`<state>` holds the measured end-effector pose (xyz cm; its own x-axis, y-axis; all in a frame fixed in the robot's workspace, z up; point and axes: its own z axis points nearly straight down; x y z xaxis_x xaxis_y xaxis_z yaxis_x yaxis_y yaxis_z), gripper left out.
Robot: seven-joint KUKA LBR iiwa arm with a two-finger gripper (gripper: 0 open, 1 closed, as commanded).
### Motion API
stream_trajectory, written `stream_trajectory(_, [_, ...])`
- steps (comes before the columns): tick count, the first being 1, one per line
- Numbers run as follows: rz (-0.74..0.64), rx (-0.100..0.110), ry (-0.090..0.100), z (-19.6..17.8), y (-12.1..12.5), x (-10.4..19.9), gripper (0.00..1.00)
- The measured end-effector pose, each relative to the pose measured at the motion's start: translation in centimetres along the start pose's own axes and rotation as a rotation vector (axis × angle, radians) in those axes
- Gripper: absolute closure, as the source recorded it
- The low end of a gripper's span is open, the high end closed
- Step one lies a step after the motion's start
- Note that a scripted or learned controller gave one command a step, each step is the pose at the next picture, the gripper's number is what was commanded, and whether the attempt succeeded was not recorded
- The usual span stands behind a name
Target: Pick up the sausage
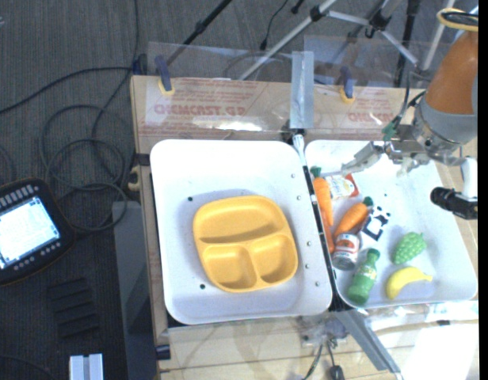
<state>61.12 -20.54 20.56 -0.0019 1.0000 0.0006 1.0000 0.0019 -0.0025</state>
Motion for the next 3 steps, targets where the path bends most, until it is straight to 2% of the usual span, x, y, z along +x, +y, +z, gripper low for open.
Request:
stream_trajectory(1, [-0.186, 0.0, -0.002, 8.1, 0.2, -1.8, 0.0])
stream_trajectory(2, [-0.356, -0.008, -0.01, 11.7, 1.9, -2.1, 0.0])
stream_trajectory(3, [-0.356, -0.015, -0.015, 10.6, 2.1, -2.0, 1.0])
